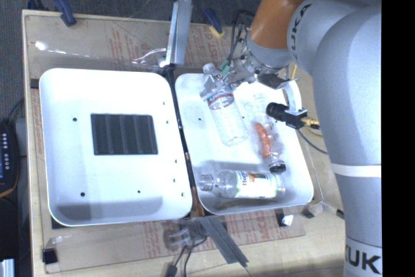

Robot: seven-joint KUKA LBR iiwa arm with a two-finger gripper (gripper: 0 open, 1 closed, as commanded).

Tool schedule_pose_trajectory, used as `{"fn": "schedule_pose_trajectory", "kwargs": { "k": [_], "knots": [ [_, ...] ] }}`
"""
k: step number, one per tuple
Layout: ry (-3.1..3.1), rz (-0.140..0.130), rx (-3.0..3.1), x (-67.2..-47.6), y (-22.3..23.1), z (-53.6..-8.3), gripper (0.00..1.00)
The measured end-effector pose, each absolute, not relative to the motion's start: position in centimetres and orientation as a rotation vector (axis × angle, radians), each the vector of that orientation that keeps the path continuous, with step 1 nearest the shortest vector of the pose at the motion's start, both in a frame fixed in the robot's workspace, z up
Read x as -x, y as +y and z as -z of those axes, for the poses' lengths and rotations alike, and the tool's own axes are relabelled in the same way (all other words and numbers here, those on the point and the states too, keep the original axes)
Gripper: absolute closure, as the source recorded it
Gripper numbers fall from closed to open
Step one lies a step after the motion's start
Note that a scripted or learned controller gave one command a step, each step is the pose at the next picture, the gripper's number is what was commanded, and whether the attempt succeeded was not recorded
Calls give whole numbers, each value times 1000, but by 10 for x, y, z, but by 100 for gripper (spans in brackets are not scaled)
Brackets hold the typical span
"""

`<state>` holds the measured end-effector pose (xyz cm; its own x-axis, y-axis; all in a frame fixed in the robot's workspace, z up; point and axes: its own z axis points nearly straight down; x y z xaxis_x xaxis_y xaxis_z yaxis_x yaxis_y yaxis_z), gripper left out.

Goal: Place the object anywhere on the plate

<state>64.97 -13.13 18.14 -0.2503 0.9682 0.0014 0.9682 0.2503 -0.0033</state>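
Observation:
A dark ribbed rectangular plate (pixel 124 134) lies flat in the middle of the left bin (pixel 65 94). The right bin (pixel 194 107) holds three clear plastic bottles. One bottle with a red and blue label (pixel 225 115) lies slanted at the bin's upper middle. A small bottle with orange contents (pixel 266 139) lies to its right. A larger bottle with a white label (pixel 245 185) rests along the near wall. My gripper (pixel 219 76) hangs over the far end of the right bin, right at the top end of the slanted bottle, and its tip is hard to make out against the clear plastic.
The grey arm with its orange band (pixel 279 10) covers the right side of the bench and the right bin's far right corner. A metal divider post (pixel 178 29) stands behind the gap between the bins. Blue clamps (pixel 63 8) grip the bench's far edge.

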Motion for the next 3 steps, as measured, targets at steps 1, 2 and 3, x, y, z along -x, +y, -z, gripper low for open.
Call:
{"fn": "schedule_pose_trajectory", "kwargs": {
  "k": [1, 2, 3],
  "knots": [
    [-2609, -3, 1746, -580, -52, -214, 100],
    [-2650, -6, 1679, -586, 30, -192, 100],
    [-2687, -3, 1625, -598, 102, -204, 100]
  ]
}}
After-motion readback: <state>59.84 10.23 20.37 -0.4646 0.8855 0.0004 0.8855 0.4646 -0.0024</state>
